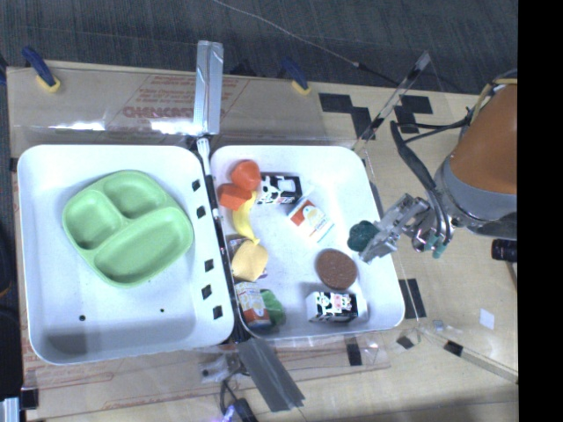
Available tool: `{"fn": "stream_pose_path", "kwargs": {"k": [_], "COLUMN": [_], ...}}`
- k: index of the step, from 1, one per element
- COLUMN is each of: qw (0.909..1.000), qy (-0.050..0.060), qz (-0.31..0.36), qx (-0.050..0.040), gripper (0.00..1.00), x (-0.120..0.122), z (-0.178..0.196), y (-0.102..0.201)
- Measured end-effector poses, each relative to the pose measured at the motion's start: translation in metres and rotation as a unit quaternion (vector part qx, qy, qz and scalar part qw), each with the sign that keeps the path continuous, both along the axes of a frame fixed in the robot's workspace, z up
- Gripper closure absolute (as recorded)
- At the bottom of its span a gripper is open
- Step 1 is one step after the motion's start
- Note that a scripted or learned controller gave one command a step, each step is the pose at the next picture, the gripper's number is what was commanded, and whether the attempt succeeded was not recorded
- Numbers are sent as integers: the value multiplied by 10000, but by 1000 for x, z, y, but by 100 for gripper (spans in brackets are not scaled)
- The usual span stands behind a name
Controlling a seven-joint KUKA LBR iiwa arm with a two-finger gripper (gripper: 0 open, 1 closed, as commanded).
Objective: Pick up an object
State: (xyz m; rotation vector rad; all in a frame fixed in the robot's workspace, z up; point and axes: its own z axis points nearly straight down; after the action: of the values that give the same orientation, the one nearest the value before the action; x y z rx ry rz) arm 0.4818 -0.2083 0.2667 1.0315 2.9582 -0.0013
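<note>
Objects crowd my right bin (374,196); the left bin (35,236) carries 1 green divided plate (127,225), out of the way. My nearest target is the dark green piece (361,234) at the bin's 3 o'clock edge. My gripper (380,243) sits just beside it; whether it is open, I cannot tell.

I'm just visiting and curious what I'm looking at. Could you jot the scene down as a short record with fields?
left bin: green divided plate
right bin: orange toys, yellow banana, cow-print cartons, brown disc, small white box, dark green item
gripper: at the right bin's right rim, beside the dark green item
arm: enters from the right
</note>
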Motion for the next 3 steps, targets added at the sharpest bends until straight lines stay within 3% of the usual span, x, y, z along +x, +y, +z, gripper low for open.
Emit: {"fn": "stream_pose_path", "kwargs": {"k": [1,2,3], "qw": [9975,9932,9952], "qy": [75,26,12], "qz": [-705,-1166,-975], "qx": [34,22,18], "gripper": [100,100,100], "x": [41,37,104], "z": [-100,-53,-173], "y": [58,87,52]}}
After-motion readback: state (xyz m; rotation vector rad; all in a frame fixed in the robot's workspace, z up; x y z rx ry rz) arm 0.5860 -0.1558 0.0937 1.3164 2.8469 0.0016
